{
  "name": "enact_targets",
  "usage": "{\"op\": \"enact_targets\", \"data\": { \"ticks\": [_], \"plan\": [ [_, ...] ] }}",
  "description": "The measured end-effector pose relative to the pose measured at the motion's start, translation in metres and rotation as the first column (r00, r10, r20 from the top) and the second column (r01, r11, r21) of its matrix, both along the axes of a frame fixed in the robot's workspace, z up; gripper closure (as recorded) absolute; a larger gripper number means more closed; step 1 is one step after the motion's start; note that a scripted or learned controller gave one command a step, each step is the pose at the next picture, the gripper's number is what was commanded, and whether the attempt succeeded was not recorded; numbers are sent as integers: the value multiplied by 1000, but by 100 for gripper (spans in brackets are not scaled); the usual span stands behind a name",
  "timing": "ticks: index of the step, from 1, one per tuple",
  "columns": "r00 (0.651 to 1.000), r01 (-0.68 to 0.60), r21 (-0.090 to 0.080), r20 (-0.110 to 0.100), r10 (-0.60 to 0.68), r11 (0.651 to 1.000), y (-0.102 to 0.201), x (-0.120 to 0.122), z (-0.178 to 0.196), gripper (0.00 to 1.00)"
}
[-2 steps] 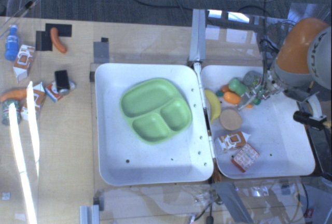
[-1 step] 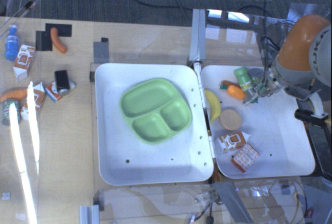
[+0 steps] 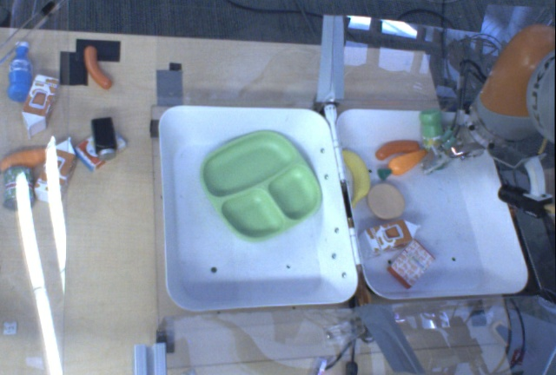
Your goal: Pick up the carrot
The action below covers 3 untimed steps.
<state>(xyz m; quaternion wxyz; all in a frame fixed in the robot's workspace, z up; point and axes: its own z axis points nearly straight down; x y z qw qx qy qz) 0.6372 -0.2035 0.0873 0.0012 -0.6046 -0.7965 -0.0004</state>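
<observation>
Carrot sits in the right bin, upper middle of it, lying roughly horizontal, touching a red sausage just above it. Pincer is at the carrot's right end, low over the bin, with a green block just above it; can't tell whether it's open or closed, too small and cluttered there. Nothing visibly held. Banana and a round tan disc are below-left of the carrot, near but apart. My read: approach phase. To do it well: shift left to centre on the carrot body, straddle across its short axis, keep clear of the sausage, go low before closing, lift straight up.
</observation>
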Motion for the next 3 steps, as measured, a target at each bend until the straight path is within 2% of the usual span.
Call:
{"op": "enact_targets", "data": {
  "ticks": [1,2,3],
  "plan": [
    [994,111,-3,9,-111,994,15,34,82,100],
    [994,111,-3,9,-111,994,15,34,82,0],
    [994,-107,-5,9,107,994,-1,34,85,0]
  ]
}}
